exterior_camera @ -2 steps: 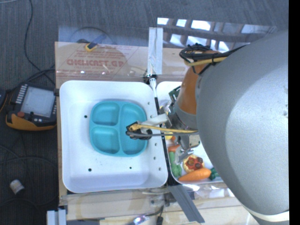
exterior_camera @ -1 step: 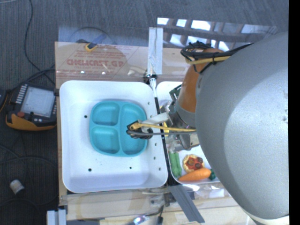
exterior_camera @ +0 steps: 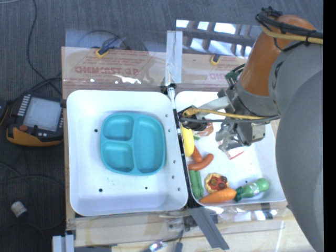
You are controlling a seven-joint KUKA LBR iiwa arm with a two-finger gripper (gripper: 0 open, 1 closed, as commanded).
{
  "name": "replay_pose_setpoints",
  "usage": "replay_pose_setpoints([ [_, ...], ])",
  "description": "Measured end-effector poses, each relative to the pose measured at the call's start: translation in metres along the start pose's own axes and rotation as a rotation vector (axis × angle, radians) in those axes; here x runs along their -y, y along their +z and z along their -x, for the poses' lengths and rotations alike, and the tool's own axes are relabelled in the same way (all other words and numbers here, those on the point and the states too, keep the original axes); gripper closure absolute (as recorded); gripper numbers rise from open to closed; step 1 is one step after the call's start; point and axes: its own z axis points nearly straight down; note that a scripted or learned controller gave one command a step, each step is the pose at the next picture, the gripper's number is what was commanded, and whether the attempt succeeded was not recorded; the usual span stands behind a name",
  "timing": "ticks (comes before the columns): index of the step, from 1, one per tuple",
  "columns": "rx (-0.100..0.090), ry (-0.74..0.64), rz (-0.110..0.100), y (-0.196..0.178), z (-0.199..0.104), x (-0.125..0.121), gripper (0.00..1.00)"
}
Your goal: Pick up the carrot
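On the floor far left, off the bench, lies a pendant (exterior_camera: pixel 32 121). The left bin (exterior_camera: pixel 84 185) holds a teal plate (exterior_camera: pixel 133 143) near its middle, with bare white floor on every side of it up to the walls.

Where the two bins meet, the things in the right bin (exterior_camera: pixel 261 159) crowd along its left wall. A yellow piece (exterior_camera: pixel 187 140) stands lengthwise just beside that wall. Below it is a red sausage (exterior_camera: pixel 201 161), tilted. Below that a green cucumber (exterior_camera: pixel 196 184) runs down toward the near left corner. A small pizza (exterior_camera: pixel 216 181) sits just right of the cucumber.

The carrot (exterior_camera: pixel 218 196) lies flat just beside the bin's near wall. Its narrow end points left at the foot of the cucumber. The pizza is just above it. Its thick end meets the dark end of a green bottle (exterior_camera: pixel 255 187), which slants up to the right.

The gripper (exterior_camera: pixel 231 139) hangs over the upper middle of the right bin, well apart from the carrot, with the pizza between them. Whether it is spread or pressed together I cannot tell, and nothing shows in its grasp. The floor right of the gripper, down to the bottle, is open. The arm (exterior_camera: pixel 265 67) covers the bin's far right corner.
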Motion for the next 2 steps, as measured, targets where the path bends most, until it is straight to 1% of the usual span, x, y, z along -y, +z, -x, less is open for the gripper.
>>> replay_pose_setpoints([
  [1,-0.001,-0.049,-0.001,-0.084,-0.001,0.006,1.00],
  [2,0.002,-0.221,0.000,-0.005,0.011,-0.051,1.00],
])
